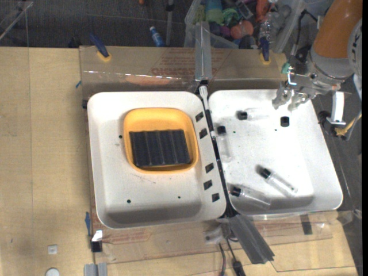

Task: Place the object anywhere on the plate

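the arm point(339, 27) carries a rounded orange band above a grey wrist section. below the wrist sits a pale metallic gripper point(289, 99) with short silver-grey fingers point(279, 100). a small green mark shows beside the wrist housing; finer detail is blurred.

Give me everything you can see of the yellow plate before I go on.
The plate is a yellow-orange, rounded-square dish with a raised rim, plastic by its look. It lies flat in the left bin, toward the bin's back and middle. A dark ribbed rectangular slab covers most of its inside and rests on it. The gripper hangs over the right bin, apart from it.
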Available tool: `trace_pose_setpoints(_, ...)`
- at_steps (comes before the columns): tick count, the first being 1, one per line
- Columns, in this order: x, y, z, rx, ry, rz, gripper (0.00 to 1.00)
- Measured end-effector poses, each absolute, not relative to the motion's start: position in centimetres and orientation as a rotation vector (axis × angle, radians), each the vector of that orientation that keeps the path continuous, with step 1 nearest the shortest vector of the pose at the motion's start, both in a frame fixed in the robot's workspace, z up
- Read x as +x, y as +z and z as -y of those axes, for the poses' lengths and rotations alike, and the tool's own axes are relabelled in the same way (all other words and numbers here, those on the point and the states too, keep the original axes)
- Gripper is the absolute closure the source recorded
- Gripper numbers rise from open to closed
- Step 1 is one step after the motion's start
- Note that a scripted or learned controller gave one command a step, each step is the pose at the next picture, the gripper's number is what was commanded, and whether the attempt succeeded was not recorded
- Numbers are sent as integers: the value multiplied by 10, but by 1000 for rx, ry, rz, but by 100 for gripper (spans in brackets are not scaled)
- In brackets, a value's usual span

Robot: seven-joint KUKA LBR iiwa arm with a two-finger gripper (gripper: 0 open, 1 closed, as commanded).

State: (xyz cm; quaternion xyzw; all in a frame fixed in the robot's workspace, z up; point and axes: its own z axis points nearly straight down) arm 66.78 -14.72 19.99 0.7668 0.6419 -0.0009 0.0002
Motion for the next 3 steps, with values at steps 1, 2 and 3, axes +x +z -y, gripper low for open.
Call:
trace_pose_setpoints(1, 668, 241, 158, 2134, 2, -2300, 100)
trace_pose_setpoints(2, 667, 253, 146, 2058, 3, -2368, 100)
trace_pose_setpoints(3, 668, 269, 144, 1865, 3, -2522, 100)
